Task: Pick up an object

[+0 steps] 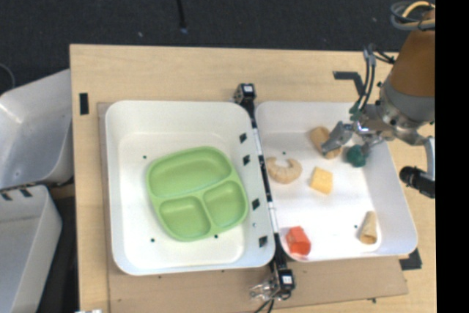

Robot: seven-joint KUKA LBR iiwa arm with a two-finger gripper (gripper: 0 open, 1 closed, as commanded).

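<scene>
Green divided plate (196, 193), white bins (117, 179), yellow cube (321, 180), red block (297, 241), teal piece (357, 155)

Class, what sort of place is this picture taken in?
Probably a robot test lab: a robot arm reaches over two white bins on a wooden bench, with toy food pieces like a yellow block to grasp.

The counter (183, 73) looks like pale, matt wood. Both bins (117, 231) appear smooth white plastic with a slight sheen. The green divided plate (196, 192) looks smooth, matt plastic; the end effector (343, 137) looks like grey metal.
</scene>
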